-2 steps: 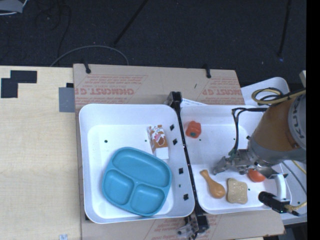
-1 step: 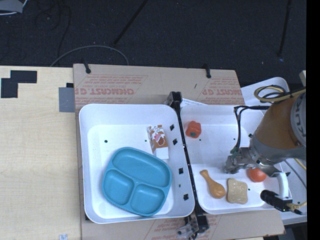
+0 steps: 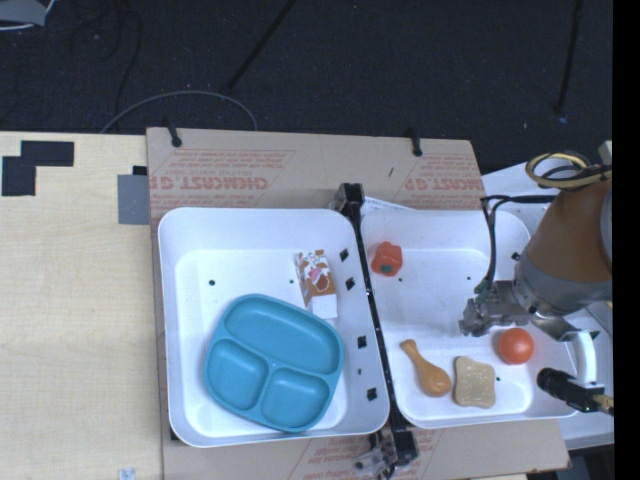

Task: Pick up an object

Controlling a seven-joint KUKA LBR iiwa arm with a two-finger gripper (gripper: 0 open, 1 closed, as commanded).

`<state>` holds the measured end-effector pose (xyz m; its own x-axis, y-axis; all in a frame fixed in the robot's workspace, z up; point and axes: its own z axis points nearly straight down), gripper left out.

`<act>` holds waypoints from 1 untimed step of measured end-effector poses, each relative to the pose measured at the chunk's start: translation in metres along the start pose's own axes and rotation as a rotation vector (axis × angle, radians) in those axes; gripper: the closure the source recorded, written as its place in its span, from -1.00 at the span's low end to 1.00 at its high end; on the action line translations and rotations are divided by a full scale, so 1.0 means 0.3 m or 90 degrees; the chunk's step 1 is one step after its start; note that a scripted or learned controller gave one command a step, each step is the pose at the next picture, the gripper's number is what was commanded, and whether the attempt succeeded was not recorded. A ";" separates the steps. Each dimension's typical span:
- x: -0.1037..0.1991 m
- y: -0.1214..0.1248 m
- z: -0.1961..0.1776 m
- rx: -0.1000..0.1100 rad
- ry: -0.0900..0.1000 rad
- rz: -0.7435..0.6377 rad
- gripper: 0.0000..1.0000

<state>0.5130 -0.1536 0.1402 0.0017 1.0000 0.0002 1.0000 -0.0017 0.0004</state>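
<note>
Two bins (image 3: 185,268) (six objects total).

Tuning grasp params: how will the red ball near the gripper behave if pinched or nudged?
The red ball looks round and smooth, so it would probably roll across the flat floor of the right bin if nudged. A pinch off its centre may squirt it sideways. It lies close beside the gripper, so it is likely to get bumped.

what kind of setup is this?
Likely a robot grasping test bench: two white bins on cardboard, toy food such as a tomato and drumstick, and loose cables behind.
</note>
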 end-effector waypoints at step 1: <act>-0.036 -0.011 -0.174 -0.001 -0.001 0.003 1.00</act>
<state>0.5097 -0.1644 0.1924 0.0062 1.0000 -0.0009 1.0000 -0.0062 0.0021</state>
